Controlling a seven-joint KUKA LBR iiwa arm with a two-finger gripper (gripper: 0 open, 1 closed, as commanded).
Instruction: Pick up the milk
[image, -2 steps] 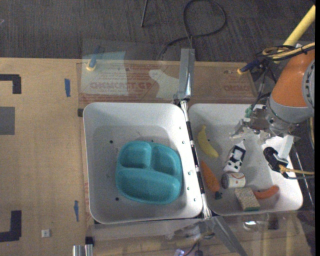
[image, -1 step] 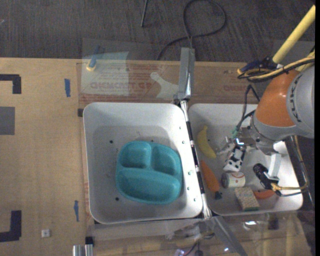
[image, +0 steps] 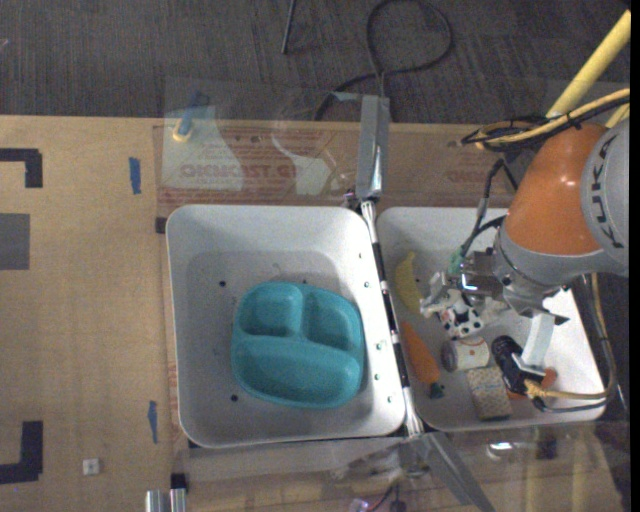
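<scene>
The gripper (image: 462, 312) hung low in the right bin (image: 570, 410), just right of the banana (image: 406, 282); whether it was apart or together could not be told. The milk could not be picked out among the small items there. The arm (image: 560, 205) reached in above the bin's far right part.

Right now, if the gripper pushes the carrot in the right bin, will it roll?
Probably. The carrot looks round and tapered, so it would likely roll in a curve, not straight. It lies along the bin's left wall, which should stop it soon. Its smooth look suggests it may slip when pinched.
</scene>
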